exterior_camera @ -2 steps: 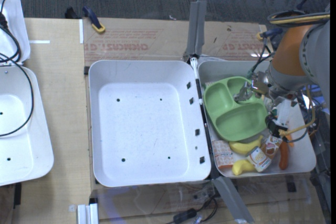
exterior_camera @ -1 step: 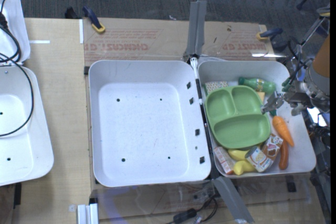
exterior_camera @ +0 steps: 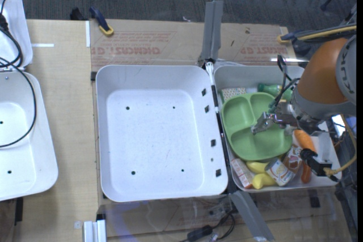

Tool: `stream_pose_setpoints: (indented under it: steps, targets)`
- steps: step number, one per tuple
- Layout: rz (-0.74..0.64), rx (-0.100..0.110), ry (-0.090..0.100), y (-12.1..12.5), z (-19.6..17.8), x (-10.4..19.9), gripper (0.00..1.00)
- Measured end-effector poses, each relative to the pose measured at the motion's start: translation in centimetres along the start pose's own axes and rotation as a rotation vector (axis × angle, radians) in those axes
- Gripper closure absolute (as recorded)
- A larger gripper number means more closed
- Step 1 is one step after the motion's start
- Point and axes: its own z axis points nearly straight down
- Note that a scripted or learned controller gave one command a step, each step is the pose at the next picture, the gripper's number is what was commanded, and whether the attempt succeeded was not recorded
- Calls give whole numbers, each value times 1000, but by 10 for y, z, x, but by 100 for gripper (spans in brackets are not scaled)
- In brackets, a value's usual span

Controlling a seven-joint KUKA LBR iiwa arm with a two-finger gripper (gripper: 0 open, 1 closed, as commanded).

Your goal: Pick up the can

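The arm reached in from the right, its gripper (exterior_camera: 265, 122) hanging over the green divided plate (exterior_camera: 249, 122) in the right bin (exterior_camera: 227, 73). Whether that gripper was apart or together, I could not tell from where I stood. The can (exterior_camera: 279, 170) lay tilted near the bin's front edge, just beside a yellow banana-like piece (exterior_camera: 260, 179) and a small carton (exterior_camera: 241, 173). An orange carrot (exterior_camera: 304, 140) sat further right. The left bin (exterior_camera: 153, 130) stood alongside on the tabletop (exterior_camera: 62, 54).

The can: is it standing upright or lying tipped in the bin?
Tipped. The can lies on its side near the right bin's front edge, between a yellow item and an orange one.
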Motion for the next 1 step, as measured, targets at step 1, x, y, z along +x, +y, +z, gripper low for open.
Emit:
stream_pose_setpoints:
  steps: [1]
  targets:
    - [-40, -4, -2, 28, -56, -61, 0]
